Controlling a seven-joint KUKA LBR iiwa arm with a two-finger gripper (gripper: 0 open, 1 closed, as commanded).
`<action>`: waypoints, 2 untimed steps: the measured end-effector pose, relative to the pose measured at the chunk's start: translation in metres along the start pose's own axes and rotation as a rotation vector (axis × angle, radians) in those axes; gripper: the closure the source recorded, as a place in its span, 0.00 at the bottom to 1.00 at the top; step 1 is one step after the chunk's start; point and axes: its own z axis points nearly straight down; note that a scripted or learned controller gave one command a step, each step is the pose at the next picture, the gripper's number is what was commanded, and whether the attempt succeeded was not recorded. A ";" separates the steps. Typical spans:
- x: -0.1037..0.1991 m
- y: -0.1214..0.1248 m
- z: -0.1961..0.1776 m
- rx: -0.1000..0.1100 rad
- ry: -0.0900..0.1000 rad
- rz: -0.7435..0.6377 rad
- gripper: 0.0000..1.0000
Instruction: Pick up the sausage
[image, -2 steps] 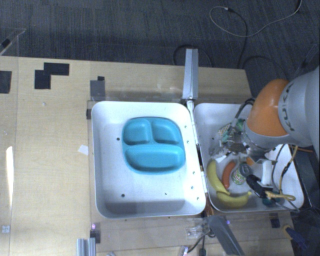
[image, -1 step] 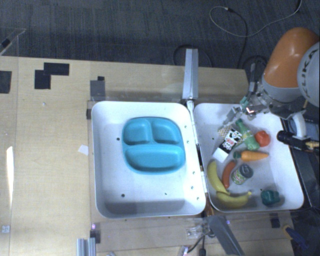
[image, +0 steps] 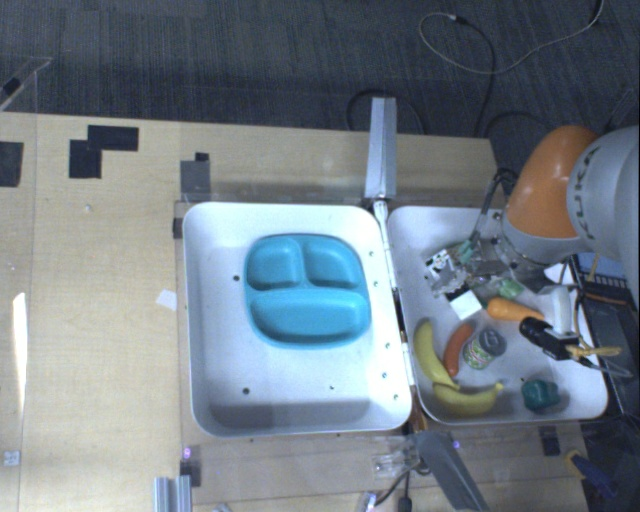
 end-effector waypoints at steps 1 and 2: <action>0.001 0.001 -0.011 -0.003 0.001 -0.002 1.00; 0.001 0.002 -0.011 -0.003 0.001 -0.002 0.00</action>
